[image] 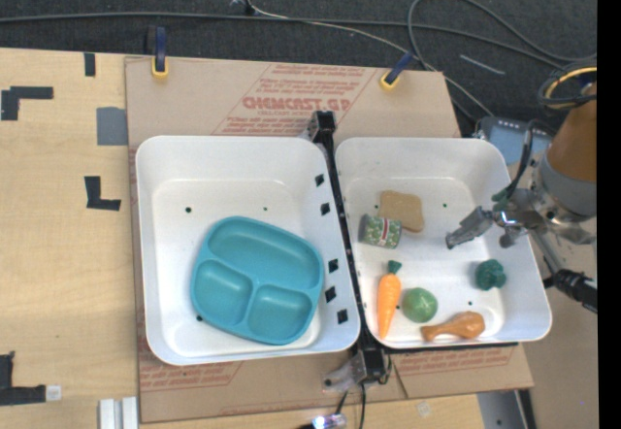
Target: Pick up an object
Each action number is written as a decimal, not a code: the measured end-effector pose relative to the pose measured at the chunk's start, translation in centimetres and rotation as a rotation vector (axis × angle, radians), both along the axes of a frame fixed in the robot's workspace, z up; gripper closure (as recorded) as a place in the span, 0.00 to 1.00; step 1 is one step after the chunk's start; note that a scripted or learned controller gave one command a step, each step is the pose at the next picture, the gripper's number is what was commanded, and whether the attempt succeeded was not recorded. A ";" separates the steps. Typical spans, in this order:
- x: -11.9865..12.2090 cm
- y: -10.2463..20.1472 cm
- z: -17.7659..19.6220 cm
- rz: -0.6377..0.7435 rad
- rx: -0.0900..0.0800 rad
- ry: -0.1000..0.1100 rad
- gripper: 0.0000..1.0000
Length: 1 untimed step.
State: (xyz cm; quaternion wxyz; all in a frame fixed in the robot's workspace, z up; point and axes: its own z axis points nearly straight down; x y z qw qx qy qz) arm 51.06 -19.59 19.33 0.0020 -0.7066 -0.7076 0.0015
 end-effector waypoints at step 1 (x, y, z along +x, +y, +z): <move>0.7 0.6 -5.9 0.000 0.000 0.000 0.00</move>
